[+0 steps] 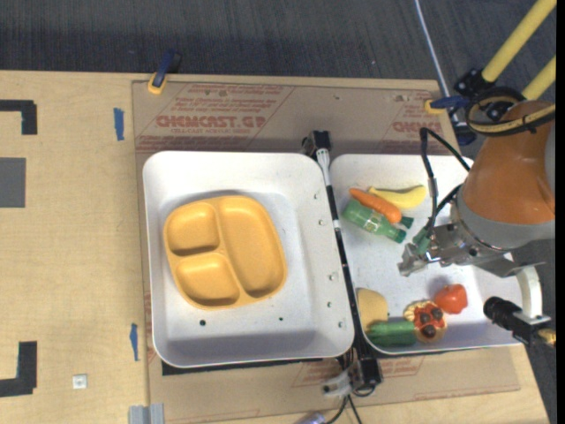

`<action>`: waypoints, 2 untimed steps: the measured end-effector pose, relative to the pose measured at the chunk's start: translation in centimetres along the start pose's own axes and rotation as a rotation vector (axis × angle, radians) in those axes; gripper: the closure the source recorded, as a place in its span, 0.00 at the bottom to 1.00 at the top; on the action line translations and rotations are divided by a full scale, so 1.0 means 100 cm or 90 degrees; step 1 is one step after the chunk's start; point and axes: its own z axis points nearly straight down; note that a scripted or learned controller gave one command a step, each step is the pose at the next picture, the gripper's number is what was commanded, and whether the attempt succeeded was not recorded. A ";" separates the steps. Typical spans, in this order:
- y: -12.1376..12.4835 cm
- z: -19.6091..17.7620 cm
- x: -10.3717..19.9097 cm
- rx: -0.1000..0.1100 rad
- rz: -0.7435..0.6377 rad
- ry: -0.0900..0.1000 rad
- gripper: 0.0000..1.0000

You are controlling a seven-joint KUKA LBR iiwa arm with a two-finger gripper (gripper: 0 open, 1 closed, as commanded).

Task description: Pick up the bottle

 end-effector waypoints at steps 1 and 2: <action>0.004 0.017 0.030 0.001 -0.164 0.001 1.00; 0.006 0.017 0.037 0.001 -0.303 0.001 1.00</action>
